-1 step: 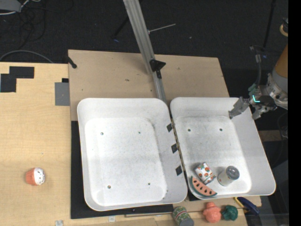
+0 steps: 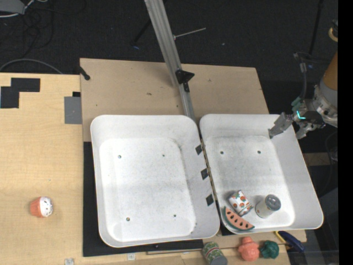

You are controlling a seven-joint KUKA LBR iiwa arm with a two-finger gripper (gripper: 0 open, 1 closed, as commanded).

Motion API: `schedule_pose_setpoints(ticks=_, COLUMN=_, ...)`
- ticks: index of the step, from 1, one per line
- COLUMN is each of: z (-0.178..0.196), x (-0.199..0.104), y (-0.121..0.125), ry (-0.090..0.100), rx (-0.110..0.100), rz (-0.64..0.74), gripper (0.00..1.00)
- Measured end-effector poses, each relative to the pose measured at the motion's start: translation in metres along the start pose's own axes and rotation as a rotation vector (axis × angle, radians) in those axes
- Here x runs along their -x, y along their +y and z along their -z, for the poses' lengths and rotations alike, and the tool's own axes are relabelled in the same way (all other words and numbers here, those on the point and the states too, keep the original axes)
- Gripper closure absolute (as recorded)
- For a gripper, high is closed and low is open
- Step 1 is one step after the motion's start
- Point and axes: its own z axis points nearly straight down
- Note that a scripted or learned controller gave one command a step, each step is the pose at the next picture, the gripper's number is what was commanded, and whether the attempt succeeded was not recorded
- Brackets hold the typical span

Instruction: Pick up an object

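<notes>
The arm's dark two-finger pincer hovers at the far right rim of the right-hand shallow white plastic bin, holding nothing; whether it stands wide or narrow I cannot tell. Taking that bin as the landmark, three things lie in its near corner, well apart from the pincer and toward the viewer: a small red-and-white patterned box, a grey round-topped cylinder just beside it, and a watermelon-slice toy against the near wall, its long axis along that wall. The bin floor between is bare, giving room to descend.
</notes>
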Motion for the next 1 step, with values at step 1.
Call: schedule_pose_setpoints(ticks=1, z=-0.0643, x=0.0009, y=0.0002, ry=0.002, rx=-0.006, rz=-0.003, gripper=0.00)
